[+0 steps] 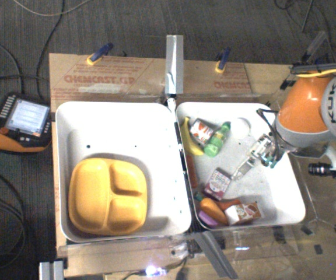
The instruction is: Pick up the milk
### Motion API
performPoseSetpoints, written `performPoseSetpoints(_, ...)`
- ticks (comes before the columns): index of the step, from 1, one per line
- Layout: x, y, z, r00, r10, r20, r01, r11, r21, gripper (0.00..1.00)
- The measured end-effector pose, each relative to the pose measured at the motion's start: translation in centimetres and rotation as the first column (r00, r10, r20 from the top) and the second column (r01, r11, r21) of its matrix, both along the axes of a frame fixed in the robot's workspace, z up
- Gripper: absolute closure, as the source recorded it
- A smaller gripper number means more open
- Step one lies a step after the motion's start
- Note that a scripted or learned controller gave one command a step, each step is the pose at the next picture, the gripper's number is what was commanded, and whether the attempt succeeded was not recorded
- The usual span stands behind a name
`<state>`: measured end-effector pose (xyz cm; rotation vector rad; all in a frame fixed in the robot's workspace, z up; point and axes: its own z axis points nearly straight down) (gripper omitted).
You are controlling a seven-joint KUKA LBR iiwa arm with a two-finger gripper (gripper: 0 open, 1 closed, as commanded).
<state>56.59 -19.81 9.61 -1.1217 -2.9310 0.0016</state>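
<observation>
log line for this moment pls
end effector: above right bin | milk: lying in bin, not held | phase: approach

Two white bins (63,156). One yellow tray (108,194) at 9 o'clock. One can (200,130), one green bottle (216,139), one banana (190,144), two cartons (217,182), one carrot (213,206) at 3 to 5 o'clock.

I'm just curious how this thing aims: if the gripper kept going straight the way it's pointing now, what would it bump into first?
The gripper slants down-left toward the small pink carton, so that is probably what it meets first. Depth is unclear from above; it might touch the white bin floor just short of it.
</observation>
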Motion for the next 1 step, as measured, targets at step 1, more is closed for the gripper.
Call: performPoseSetpoints(1,3.16,-0.98,6.50,0.943,0.333,0.004,-0.333,0.943,-0.001,0.00)
